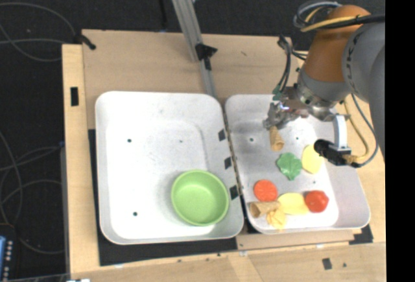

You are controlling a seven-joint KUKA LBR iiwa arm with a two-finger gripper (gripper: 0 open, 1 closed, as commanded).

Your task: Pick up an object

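Wooden bench (142, 60) bears two white bins. Left bin (149, 118) holds green bowl (200, 197). Gripper (277, 120) low over right bin (249, 118), tan cone (277, 139) just beneath, likely target; finger state cannot tell. Toy foods clustered nearby.

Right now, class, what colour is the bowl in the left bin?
Light green; the bowl shows best in the camera view from above.

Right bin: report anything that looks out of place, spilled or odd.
Nothing stands out. The right bin holds small toy foods clustered toward its near right part: a green piece, orange ball, red piece and yellow pieces, none spilled over the rim. The pincer hangs above a tan piece.
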